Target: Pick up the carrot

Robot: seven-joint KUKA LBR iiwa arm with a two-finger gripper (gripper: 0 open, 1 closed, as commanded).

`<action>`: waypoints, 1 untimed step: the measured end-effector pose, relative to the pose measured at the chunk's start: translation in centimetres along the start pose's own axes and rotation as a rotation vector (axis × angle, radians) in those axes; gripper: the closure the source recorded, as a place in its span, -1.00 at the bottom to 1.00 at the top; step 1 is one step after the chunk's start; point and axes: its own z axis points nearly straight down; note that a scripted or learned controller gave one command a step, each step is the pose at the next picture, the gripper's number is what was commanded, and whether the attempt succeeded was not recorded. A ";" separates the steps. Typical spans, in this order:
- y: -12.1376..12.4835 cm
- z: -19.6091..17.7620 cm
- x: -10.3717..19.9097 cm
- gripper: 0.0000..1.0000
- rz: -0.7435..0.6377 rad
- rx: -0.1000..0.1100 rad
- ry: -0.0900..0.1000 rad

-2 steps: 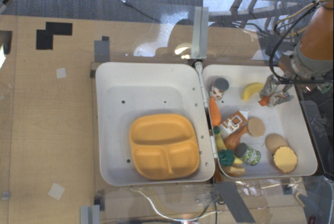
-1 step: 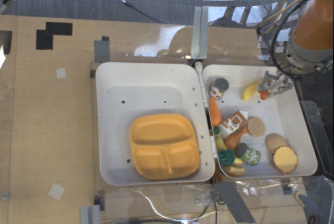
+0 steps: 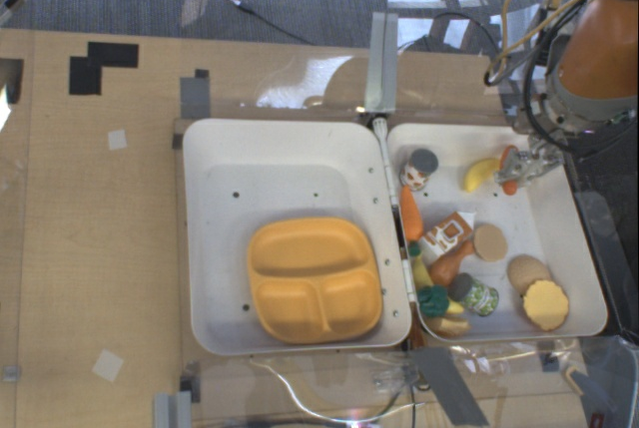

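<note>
Bench [image 3: 90, 246] first: it is wide and tan, and you see two white bins on it, side by side. The left bin [image 3: 215, 216] holds a big yellow tray [image 3: 315, 278] with three parts. The right bin [image 3: 579, 256] is full of small toy food.

The arm [image 3: 604, 47] comes in at the top right, grey with an orange band. Its end effector [image 3: 521, 167] sits at the top of the right bin, just beside a yellow banana [image 3: 481, 175]. There is something small and orange-red right by it, but you cannot tell if the end effector is squeezing, let go, or holding anything. It is too small and blurry.

The carrot [image 3: 410, 214] is well apart from the end effector. It lies along the left wall of the right bin, touching that wall or very close to it. A little box [image 3: 446, 234] sits just beside it on the right, and a round grey thing [image 3: 423, 162] is near its top end.

The carrot looks like a toy, so it is probably light, hard and a bit slippery. It is long and thin. You would do best to take it across the middle, where it is fattest. The wall on one side and the box on the other leave little room.
</note>
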 end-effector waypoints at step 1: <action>5.2 0.8 -0.1 1.00 -0.402 -0.011 -0.005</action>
